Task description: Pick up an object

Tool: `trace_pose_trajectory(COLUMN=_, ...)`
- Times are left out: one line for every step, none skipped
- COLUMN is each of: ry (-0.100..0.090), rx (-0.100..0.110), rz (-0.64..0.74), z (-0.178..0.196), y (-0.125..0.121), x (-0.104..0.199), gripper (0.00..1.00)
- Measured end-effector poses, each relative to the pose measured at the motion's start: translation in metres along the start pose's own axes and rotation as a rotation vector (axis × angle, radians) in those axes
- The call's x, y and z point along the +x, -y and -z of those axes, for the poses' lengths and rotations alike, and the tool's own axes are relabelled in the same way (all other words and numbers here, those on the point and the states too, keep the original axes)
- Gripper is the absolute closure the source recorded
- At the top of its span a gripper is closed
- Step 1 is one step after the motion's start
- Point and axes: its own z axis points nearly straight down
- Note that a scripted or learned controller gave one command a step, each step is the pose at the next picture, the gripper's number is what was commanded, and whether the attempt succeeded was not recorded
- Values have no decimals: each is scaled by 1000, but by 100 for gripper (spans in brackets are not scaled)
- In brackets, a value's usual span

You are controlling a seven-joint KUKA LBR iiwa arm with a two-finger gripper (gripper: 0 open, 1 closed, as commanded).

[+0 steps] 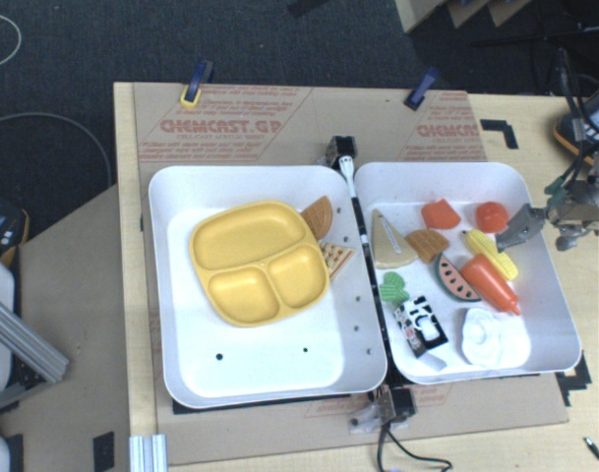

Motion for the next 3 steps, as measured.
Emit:
trace_pose_trajectory(ry=3, rx=-13, rz=4, z=7, y=-2, x=1, gripper=0)
trace_pose_trajectory(ry=1, rx=-9, rz=4, z=-45, y=0, x=11, gripper=0)
trace_pose_trajectory(ry=0, rx=-9, rz=3, z=-104, y=1, x=18, gripper=0)
